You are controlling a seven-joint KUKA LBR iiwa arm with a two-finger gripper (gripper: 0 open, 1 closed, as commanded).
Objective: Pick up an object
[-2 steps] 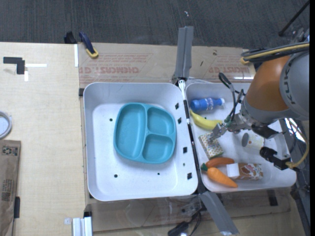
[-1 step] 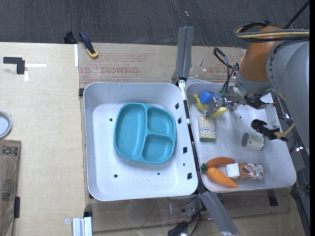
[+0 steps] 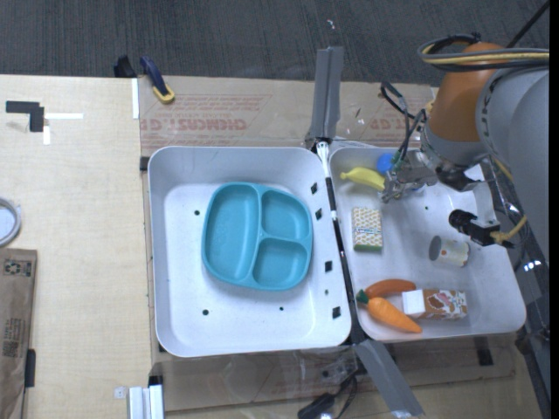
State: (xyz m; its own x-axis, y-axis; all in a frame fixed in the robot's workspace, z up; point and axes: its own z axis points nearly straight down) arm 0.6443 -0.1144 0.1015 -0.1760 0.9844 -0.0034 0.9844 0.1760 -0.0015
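We can't really make out the end effector [image 3: 395, 187], its tips are too small and dark to read. The arm [image 3: 507, 103] runs off the right edge, a blue thing [image 3: 385, 161] sits half hidden behind it, and a roll of tape [image 3: 5, 223] is clipped at the left.

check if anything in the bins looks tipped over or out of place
Only the small paper cup in the right bin stands out: it lies on its side rather than upright. The banana, carrots and blue divided plate look fine.
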